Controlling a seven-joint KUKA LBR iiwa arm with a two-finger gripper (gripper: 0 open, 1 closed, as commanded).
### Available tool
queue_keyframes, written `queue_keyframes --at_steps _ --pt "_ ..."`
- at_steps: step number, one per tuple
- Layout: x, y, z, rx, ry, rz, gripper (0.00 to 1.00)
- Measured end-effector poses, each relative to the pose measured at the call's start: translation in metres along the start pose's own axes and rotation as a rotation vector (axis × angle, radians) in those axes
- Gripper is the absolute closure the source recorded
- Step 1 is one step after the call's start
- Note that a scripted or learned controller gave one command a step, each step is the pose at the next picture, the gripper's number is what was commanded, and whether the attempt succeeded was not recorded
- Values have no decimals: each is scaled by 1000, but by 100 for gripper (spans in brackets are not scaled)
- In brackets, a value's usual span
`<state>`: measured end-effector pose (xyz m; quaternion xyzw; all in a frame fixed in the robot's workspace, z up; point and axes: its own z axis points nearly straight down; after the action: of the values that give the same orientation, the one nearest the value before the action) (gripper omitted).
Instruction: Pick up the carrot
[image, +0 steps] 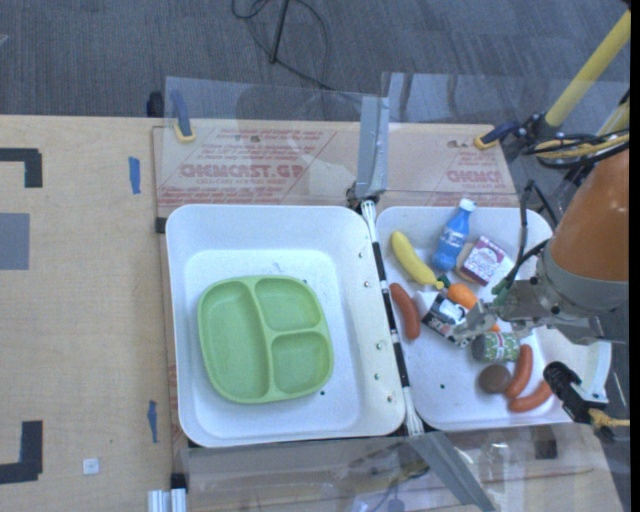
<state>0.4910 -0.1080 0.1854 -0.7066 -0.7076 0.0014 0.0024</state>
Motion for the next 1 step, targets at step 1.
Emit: queue_keyframes --at_steps 1 --pt "-15 106 80 -4 -1 -49 0"
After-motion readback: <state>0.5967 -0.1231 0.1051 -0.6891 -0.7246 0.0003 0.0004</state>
